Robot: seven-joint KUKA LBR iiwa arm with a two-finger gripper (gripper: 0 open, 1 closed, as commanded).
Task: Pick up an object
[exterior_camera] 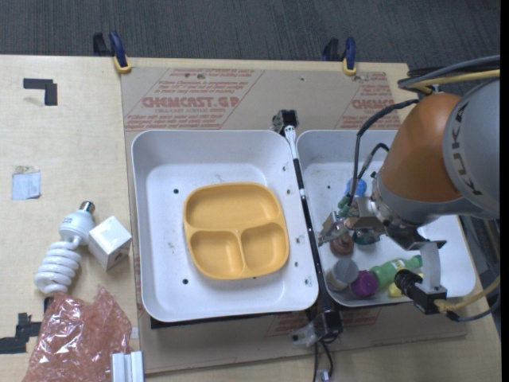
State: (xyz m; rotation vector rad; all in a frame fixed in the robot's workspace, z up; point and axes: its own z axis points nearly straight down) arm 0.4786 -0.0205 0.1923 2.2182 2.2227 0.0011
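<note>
Hand just above brown object

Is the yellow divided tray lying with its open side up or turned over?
Open side up: the yellow tray shows three hollow compartments, flat in the left bin.

You have a spiral light bulb lying on the bench left of the bins, base toward the top, with a small white cube touching or just beside its right side. Below them sits a crumpled pink plastic bag at the bottom-left corner. Note two blue clamps at the far edge of the brown printed board, a black L-shaped mark and a small silver square on the bench's left part.
</note>
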